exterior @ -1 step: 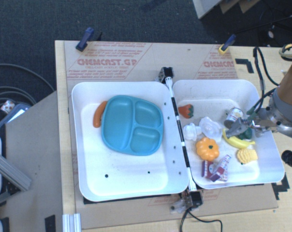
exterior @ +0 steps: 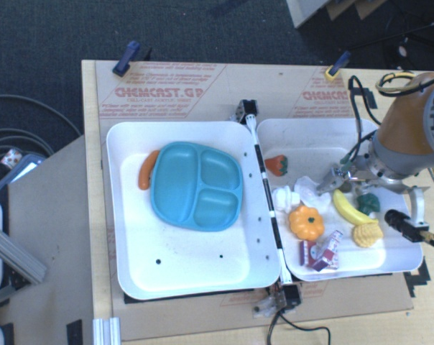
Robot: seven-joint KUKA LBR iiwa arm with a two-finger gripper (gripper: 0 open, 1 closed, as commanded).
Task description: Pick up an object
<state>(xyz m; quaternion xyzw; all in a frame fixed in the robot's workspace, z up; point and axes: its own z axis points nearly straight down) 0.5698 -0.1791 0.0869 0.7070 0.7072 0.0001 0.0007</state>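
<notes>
Dark carpet surrounds the counter (exterior: 202,85), whose two white bins sit side by side, and the end effector (exterior: 350,180) hangs low in the right bin (exterior: 303,131), though whether it is wide or narrow I cannot tell. Just below it lies a banana (exterior: 344,205), with a green item (exterior: 368,204) beside that, a small pumpkin (exterior: 307,222) to its lower left, and a blue divided plate (exterior: 197,186) well apart in the left bin (exterior: 174,272). Judging by this, nothing is lifted yet, so the grasp and raise remain.
</notes>
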